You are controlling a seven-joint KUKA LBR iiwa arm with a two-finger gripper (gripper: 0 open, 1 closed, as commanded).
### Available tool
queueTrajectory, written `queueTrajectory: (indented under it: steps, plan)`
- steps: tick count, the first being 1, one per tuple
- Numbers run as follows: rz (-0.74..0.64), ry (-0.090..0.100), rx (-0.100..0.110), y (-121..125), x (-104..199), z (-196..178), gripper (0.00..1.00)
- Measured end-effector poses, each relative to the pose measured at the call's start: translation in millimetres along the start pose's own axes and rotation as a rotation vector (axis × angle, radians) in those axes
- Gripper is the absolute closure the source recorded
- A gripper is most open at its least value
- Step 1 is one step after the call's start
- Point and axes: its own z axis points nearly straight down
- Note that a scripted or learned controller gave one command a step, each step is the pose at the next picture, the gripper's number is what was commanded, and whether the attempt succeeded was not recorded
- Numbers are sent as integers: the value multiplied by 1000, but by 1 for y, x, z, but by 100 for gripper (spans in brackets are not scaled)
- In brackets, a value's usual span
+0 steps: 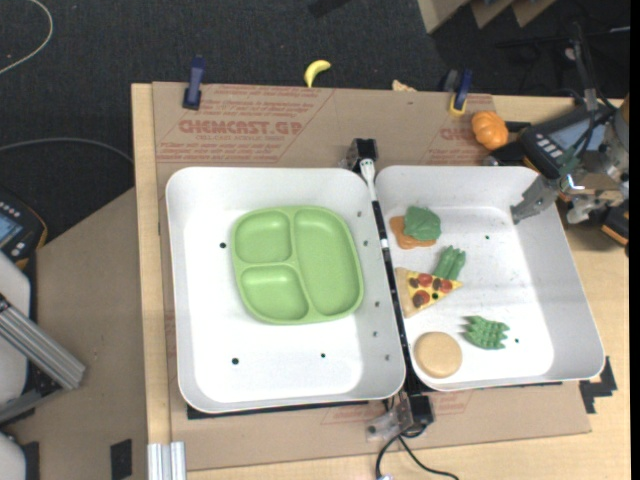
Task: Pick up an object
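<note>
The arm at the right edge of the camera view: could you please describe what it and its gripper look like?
The arm is dark grey to black, boxy near the wrist, with small pale markings on its upper face and thin cables trailing off behind it. From it a slim grey gripper tapers to a narrow tip over the right bin's far corner. It is too blurred to make out finer detail.

— What's on the surface (250, 133)?
— Two white bins side by side: the left bin (200, 298) at nine o'clock, the right bin (560, 298) at three.
— Anything else?
— A small orange fruit (489, 129) near two o'clock, beside the right bin's far corner.
</note>
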Motion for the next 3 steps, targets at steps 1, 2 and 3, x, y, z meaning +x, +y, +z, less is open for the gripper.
queueTrajectory:
  steps: [1, 2, 3]
  plan:
    - [-1, -2, -4, 1, 0, -11, 100]
    - [3, -10, -20, -21, -41, -196, 100]
    - [1, 3, 7, -51, -17, -107, 100]
